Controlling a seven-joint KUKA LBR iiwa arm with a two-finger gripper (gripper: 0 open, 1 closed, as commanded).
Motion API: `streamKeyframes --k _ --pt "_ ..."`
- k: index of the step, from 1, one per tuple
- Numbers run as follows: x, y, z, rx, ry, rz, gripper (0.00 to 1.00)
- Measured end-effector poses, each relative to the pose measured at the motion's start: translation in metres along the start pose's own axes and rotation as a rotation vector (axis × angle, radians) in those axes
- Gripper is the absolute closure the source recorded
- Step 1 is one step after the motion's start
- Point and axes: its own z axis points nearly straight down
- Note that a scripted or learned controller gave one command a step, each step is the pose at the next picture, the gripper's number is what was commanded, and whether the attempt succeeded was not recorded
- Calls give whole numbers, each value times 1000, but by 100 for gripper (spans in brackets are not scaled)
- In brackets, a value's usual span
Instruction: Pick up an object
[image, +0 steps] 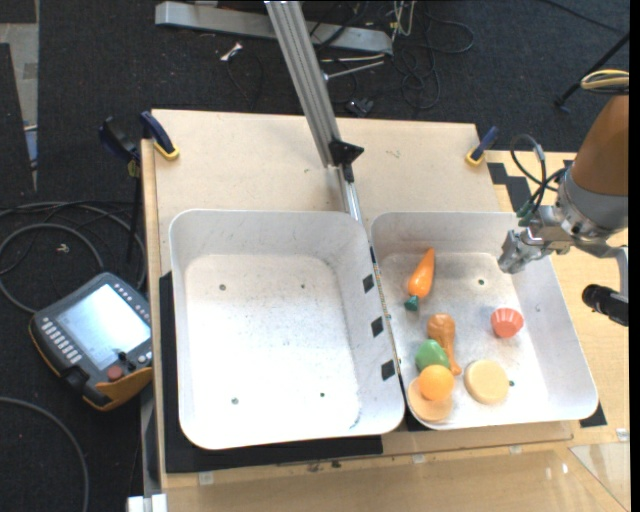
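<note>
Your hand (512, 252) hangs over the right bin's (560, 330) upper right rim – can't tell its state, too small and blurred. Nothing visibly in it. Objs all sit in the right bin: carrot (422, 272) upper left, red cup (507, 322) near the hand, orange ball (435, 383), green piece (431, 353) and pale disc (486, 381) at the near edge. Left bin (200, 250) is beside it on the bench (250, 160).
</note>
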Motion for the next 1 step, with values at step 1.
streamKeyframes --k 1 --pt "-1 2 -65 -1 -1 0 100"
